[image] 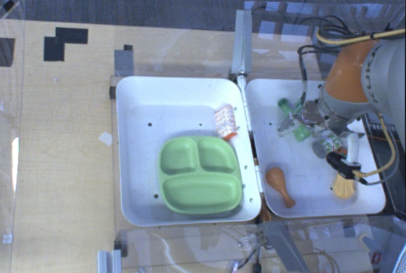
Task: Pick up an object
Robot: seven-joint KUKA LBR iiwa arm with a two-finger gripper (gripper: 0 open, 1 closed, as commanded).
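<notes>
My gripper (299,118) is low over the upper middle of the right bin (368,205). It hangs over a green object (301,133), whose other green part (285,103) shows on the far side; the gripper hides the middle. I cannot see whether the object is gripped. A brown drumstick-shaped toy (280,185) lies near the right bin's front left. A small brush (346,181) with a white handle and straw bristles lies at the front right. A small clear and green item (325,143) sits just right of the gripper.
The left bin (136,138) holds a green divided plate (200,174) at its front. A small pink-white packet (224,120) with an orange tip lies by its right wall. The bins share a narrow divider (248,132). The wooden bench (57,157) extends to the left.
</notes>
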